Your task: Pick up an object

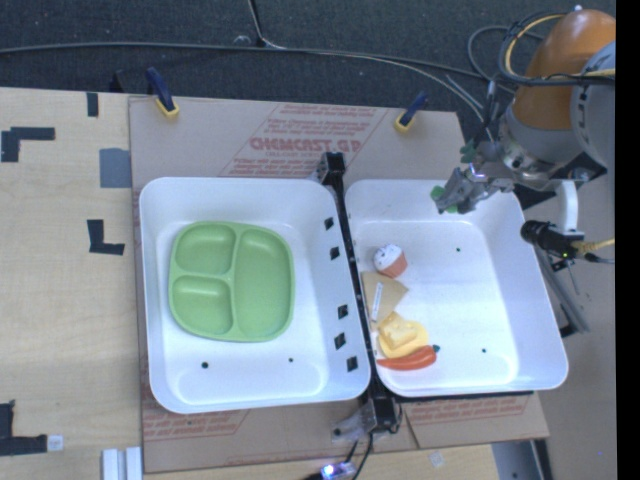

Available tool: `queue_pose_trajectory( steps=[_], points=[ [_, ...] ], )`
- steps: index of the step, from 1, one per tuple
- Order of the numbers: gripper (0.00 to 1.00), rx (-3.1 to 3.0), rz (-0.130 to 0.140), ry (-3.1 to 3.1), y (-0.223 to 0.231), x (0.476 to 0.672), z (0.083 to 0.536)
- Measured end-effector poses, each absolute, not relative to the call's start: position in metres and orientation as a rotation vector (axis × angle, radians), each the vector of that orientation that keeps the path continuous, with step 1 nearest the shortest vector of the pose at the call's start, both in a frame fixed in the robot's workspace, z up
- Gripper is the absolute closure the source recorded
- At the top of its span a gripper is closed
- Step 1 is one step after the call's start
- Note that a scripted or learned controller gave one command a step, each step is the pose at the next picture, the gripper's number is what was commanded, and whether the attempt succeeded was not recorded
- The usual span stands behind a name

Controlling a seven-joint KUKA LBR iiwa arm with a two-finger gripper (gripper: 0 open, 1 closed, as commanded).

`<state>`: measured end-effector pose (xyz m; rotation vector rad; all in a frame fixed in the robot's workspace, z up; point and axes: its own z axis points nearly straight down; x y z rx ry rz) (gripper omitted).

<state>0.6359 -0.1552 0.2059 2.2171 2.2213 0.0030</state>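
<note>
On a wooden counter (60,298) under a cardboard sheet (300,138), beside dark carpet (150,8), the right bin (500,298) holds a red chili pepper (408,360) lying left-right near its front-left corner, while the gripper (452,198) hovers at the far rim, grasping nothing.

Gripper (452,198) over right bin (520,298) far rim; green plate (232,280) left
</note>
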Motion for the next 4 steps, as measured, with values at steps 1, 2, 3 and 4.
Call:
queue_pose_trajectory(
  steps=[1, 2, 3, 4],
  points=[
    [1.00, 2.220, 0.000, 2.223, -0.155, 0.636, 0.211],
    [1.00, 2.217, -0.001, 2.229, -0.094, 0.619, 0.210],
    [1.00, 2.219, -0.002, 2.229, -0.043, 0.591, 0.211],
    [1.00, 2.219, -0.004, 2.228, 0.007, 0.576, 0.203]
  ],
)
